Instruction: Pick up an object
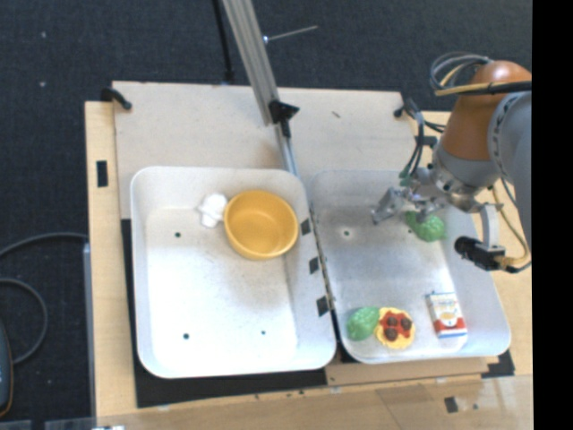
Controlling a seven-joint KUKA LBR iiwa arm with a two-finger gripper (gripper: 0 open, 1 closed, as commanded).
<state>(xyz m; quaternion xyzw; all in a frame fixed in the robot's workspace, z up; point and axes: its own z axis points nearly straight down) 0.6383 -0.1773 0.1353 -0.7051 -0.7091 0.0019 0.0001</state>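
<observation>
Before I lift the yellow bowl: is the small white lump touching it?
Touching. In the camera view the small white lump sits against the round yellow bowl's left rim, no gap showing.

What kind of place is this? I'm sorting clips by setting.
Likely a robotics lab bench: a grey arm reaches over two white bins holding toy items like a yellow bowl, above dark carpet.

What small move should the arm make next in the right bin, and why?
Probably a short descent onto the green object. The end effector hovers at that object's upper left edge in the right bin, far from the items along the bin's near wall, so it looks like the closest target.
</observation>
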